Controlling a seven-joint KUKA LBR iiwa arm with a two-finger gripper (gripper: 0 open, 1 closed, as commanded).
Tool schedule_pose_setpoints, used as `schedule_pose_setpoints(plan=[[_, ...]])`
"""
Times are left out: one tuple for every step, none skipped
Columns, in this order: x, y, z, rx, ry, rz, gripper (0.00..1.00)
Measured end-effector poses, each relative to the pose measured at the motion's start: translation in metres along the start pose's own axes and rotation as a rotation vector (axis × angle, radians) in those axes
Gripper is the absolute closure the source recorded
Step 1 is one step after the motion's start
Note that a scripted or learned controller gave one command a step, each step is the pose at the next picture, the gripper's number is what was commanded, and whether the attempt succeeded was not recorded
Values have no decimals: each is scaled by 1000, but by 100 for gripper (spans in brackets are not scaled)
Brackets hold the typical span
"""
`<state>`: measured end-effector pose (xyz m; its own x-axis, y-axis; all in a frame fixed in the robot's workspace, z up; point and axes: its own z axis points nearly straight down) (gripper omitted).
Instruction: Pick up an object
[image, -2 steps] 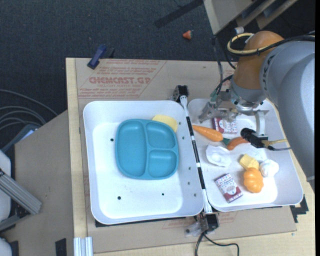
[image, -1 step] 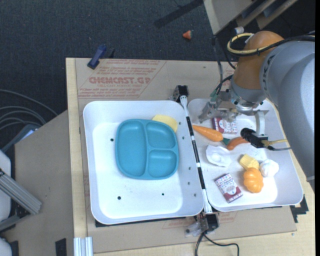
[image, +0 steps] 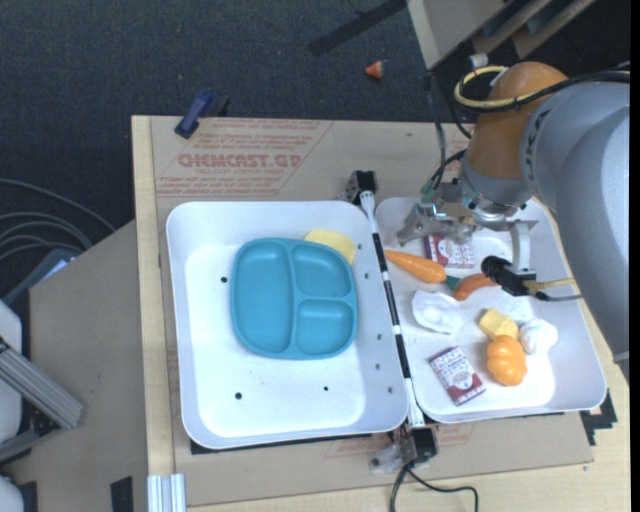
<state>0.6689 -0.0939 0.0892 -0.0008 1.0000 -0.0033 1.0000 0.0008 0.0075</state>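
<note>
My gripper (image: 455, 222) hangs over the right bin's (image: 575, 395) far end; I cannot tell its state. The carrot (image: 416, 265) lies just near-left of it (light, stiff, probably slick plastic), so I would pinch across its thick middle.
</note>
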Motion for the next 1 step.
schedule_pose_setpoints(plan=[[1,-2,-1,-3,-1,0,0]])
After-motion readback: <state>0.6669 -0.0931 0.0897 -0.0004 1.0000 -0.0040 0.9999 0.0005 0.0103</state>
